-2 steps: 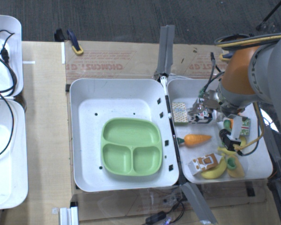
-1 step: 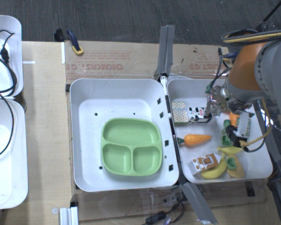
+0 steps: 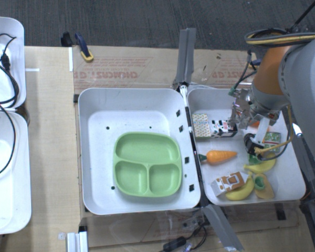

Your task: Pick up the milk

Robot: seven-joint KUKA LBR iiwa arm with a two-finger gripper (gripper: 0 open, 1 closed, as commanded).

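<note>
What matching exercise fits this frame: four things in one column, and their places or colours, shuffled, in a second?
Things:
1. green tray
2. carrot
3. milk carton
4. gripper

Descriptions:
A. orange, lying in the middle of the right bin
B. down in the right bin, beside the milk carton
C. in the left bin, three compartments
D. black-and-white, lying in the right bin above the carrot

Pairs: 1-C, 2-A, 3-D, 4-B
</note>
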